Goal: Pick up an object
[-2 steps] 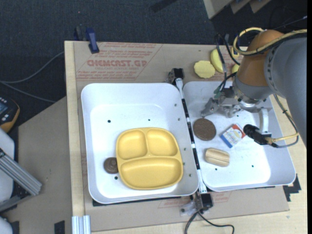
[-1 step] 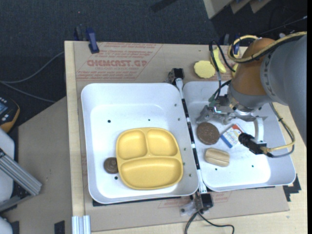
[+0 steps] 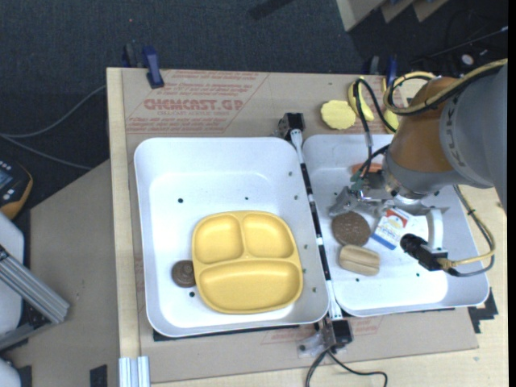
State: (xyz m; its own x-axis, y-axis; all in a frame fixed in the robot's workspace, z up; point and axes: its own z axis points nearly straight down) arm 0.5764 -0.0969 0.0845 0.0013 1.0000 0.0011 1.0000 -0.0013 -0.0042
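Camera view: cookie (image 3: 351,227) beneath fingers (image 3: 360,196).

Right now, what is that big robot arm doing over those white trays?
The grey arm with the orange band reaches over the right white bin, just above a round brown cookie-like disc and a tan wooden block. Nothing looks lifted. The left white bin holds a yellow divided plate.

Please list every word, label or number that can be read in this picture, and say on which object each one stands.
"CHEMCAST GP": large red letters on the brown board under the bins, above the left bin.
Smaller red lines around that word, on the same board: too blurred to read.
Red and blue print on the small white packet in the right bin: too small to read.
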